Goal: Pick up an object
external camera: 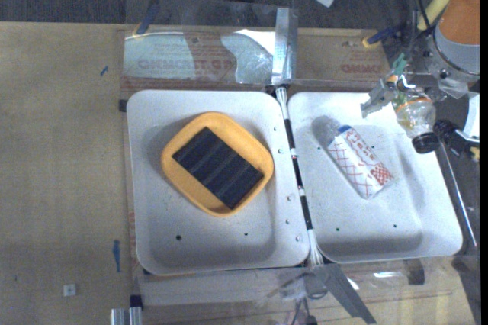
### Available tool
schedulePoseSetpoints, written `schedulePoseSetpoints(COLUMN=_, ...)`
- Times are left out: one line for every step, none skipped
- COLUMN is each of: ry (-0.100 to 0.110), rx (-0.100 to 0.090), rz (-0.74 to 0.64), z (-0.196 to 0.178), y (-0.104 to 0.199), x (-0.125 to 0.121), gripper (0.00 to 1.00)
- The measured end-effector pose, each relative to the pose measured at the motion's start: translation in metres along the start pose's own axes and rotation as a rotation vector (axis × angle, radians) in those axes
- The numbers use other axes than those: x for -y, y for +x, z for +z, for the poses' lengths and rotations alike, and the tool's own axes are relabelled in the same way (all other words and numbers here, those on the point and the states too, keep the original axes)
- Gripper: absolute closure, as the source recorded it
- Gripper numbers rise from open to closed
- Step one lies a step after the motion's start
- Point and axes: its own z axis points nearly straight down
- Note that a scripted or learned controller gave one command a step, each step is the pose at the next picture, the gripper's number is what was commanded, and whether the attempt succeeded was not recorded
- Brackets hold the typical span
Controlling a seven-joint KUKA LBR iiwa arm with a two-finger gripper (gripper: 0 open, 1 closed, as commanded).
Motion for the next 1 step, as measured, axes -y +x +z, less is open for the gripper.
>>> schedulePoseSetpoints(ry=-0.011, rx=0.003, rz=-0.233, z=0.1712, y=0.0325, x=0.0148, gripper=0.0)
